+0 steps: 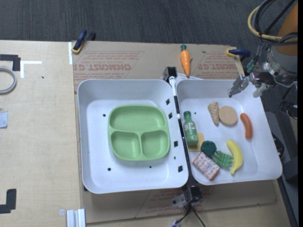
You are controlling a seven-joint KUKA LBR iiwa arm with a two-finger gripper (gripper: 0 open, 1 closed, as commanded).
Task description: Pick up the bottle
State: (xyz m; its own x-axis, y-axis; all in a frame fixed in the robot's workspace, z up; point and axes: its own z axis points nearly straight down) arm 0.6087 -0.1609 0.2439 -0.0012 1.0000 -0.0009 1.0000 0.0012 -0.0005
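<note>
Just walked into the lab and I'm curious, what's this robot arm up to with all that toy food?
The arm's pincer is at the far right corner of the right bin, with nothing between its fingers. The green bottle it's meant to pick up lies untouched by that bin's left wall, near a banana, sausage and other toy food. The left bin holds a green divided plate, and a carrot sits on the cardboard behind the bins.

Two shallow white plastic bins: left bin, right bin.

Left bin contents: one green three-compartment plate.

Right bin contents: one green plastic bottle, one yellow banana, one red sausage, one round tan bun, one green broccoli piece, one red-patterned packet.

Beyond the bins, far side: one orange carrot.
</note>
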